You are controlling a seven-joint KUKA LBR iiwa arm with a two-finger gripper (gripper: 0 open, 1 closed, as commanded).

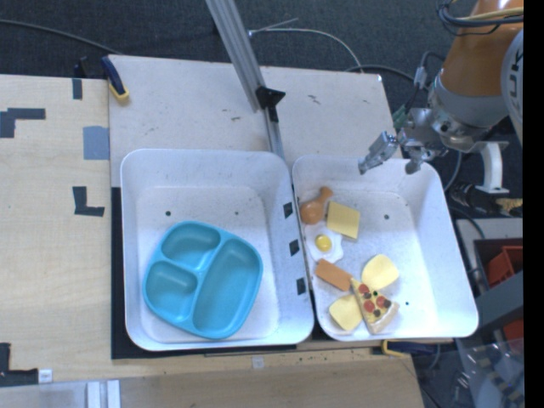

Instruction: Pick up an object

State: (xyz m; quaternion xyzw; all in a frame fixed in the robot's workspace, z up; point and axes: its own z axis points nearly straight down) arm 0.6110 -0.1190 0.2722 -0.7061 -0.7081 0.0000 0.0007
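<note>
Hovering over the far right corner of the right bin point(450, 228), the gripper point(393, 155) has its two fingers spread apart with nothing between them. The toy food it could pick from lies nearer to me and to the left of it, down on the bin floor: a drumstick point(314, 206) just beside a yellow cheese square point(344, 220), a fried egg point(324, 246) below them, then a sausage point(333, 274) lying slantwise with its long axis running from upper left to lower right. Closest to the near rim sit two more yellow pieces point(380, 271) and a pizza slice point(379, 306), bunched together and touching. I'd guess the cheese square is the shortest reach. Over in the left bin point(136, 177) rests a blue divided plate point(202, 280), well apart from the arm.
</note>
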